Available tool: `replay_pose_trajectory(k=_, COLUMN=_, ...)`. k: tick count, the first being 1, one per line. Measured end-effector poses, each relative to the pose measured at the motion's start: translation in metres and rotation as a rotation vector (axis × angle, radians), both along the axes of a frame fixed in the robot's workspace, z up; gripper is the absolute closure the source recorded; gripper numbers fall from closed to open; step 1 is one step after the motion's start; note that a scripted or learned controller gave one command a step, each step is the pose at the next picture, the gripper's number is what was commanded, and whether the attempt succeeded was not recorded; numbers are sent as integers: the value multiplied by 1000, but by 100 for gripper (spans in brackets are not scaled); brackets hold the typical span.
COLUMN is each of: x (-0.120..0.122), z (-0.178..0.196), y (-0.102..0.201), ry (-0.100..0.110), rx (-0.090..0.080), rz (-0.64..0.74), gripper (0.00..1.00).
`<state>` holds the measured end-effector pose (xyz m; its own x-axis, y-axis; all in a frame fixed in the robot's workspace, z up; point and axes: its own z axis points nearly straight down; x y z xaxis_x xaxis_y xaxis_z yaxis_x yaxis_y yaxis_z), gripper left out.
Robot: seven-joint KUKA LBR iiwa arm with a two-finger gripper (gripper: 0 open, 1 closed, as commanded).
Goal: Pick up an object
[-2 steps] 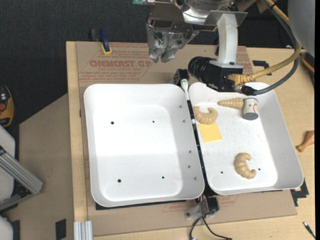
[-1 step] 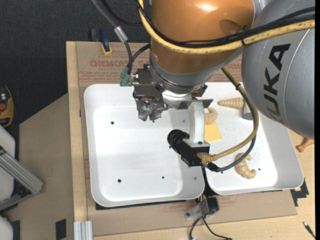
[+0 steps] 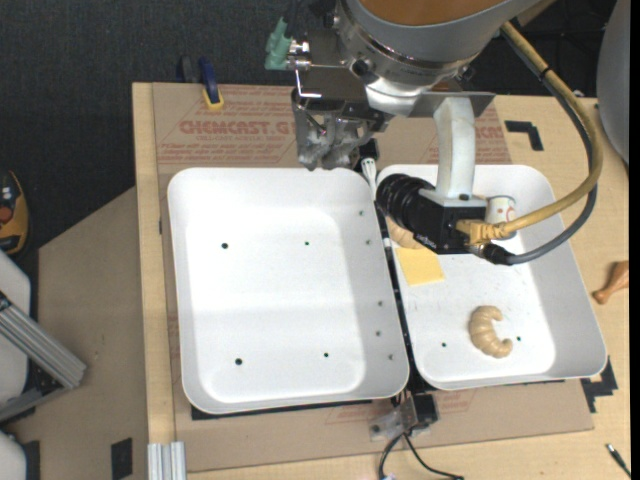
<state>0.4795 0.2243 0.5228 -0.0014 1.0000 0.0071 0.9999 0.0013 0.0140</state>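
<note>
A tan croissant-shaped object (image 3: pixel 490 330) lies in the right bin (image 3: pixel 560 298), toward its front. A flat yellow square (image 3: pixel 421 267) rests near that bin's left wall. A beige piece (image 3: pixel 400 236) peeks out just behind the yellow square, partly hidden by the robot's hardware. My gripper (image 3: pixel 333 152) hangs over the back rim of the left bin (image 3: pixel 200 268), near its right rear corner, well away from the croissant. Nothing shows between its fingers.
The two white bins sit side by side on a cardboard sheet (image 3: pixel 240 118). A blue and yellow clamp (image 3: pixel 210 83) sits at the sheet's back left. A yellow cable (image 3: pixel 570 183) loops over the right bin.
</note>
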Motion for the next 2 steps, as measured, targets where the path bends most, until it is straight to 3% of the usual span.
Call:
replay_pose_trajectory(k=1, x=-1, z=-8, y=0, ry=14, rx=-7, rz=0, gripper=0)
replay_pose_trajectory(k=2, x=0, z=3, y=1, ry=10, rx=-5, rz=2, gripper=100)
